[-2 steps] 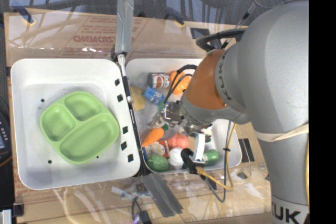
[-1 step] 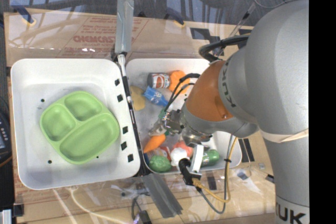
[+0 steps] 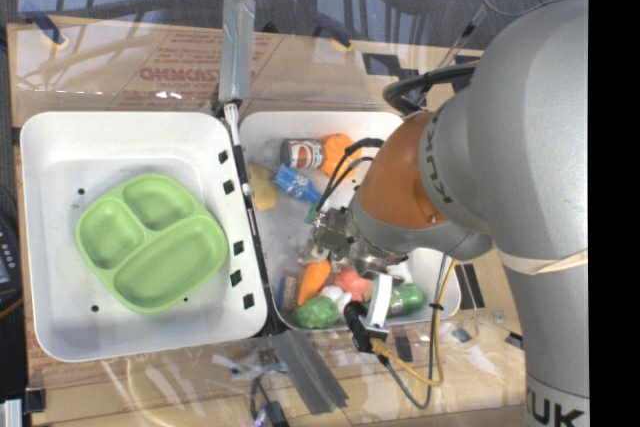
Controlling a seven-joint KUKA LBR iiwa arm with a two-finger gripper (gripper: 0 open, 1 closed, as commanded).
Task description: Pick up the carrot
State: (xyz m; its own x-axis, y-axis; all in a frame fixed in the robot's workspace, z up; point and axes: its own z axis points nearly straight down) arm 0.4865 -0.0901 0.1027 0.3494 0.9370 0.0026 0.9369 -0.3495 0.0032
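two white bins sit side by side on a cardboard-covered desk. left bin holds a green plate. right bin holds clutter: a can at 12 o'clock, the carrot at 7 o'clock. pincer hangs just above the carrot; its opening cannot be told.

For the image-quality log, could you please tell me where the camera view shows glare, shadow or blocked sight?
Camera view: streaky reflections cross the clear sheet over the cardboard behind the bins; the left bin is evenly lit, its green plate sharp; the arm shades and hides much of the right bin; the carrot sits half-hidden in clutter beneath the wrist.
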